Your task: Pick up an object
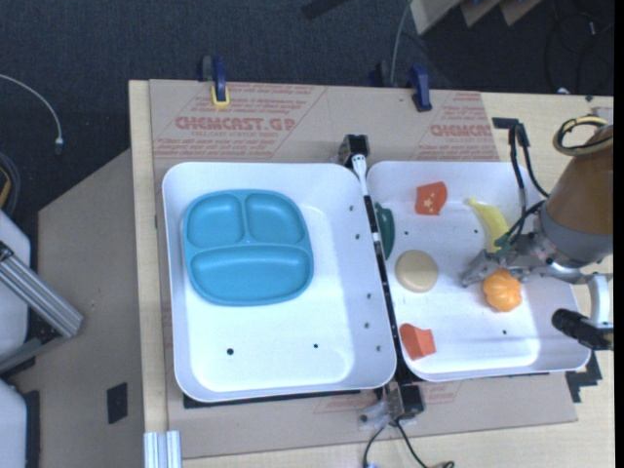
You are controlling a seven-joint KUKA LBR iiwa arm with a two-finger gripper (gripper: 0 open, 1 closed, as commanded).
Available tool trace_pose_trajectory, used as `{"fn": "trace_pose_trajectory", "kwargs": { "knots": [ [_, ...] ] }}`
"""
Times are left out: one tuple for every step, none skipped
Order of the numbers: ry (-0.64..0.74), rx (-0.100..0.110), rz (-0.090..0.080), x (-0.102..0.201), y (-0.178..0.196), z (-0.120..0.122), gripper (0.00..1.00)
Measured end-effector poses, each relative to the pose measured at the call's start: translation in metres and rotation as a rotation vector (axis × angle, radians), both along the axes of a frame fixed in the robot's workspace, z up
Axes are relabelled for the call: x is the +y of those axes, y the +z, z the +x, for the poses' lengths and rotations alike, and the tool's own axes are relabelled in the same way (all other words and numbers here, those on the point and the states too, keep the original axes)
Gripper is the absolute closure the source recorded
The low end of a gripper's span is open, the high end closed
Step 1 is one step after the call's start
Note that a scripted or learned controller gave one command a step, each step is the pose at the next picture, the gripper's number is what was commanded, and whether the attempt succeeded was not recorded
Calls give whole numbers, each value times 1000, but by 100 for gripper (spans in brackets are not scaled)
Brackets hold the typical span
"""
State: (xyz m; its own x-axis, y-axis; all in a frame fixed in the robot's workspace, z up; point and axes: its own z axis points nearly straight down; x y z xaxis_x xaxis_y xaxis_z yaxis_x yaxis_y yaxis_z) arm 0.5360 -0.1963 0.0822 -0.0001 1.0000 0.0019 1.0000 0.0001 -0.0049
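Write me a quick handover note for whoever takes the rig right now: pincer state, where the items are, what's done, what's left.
Pincer: low in the right bin, beside the orange ball; open or shut cannot be judged, and nothing is visibly held.
Right bin also holds: yellow banana, red piece at the far side, beige disc, orange-red piece at the near side, dark green item by the left wall.
Left bin: blue divided plate.
Done: nothing lifted. Left: grasp and raise one object.

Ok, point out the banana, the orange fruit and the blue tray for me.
banana [487, 220], camera view, middle of its yellow body.
orange fruit [502, 292], camera view, its centre.
blue tray [250, 248], camera view, ridge between compartments.
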Motion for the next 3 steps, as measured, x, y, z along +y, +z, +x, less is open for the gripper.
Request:
{"fn": "trace_pose_trajectory", "kwargs": {
  "knots": [
    [0, -6, -3, 0, 13, 1, 100],
    [0, -9, -5, -5, 61, 6, 100],
    [1, -12, -5, -3, 125, 6, 100]
  ]
}}
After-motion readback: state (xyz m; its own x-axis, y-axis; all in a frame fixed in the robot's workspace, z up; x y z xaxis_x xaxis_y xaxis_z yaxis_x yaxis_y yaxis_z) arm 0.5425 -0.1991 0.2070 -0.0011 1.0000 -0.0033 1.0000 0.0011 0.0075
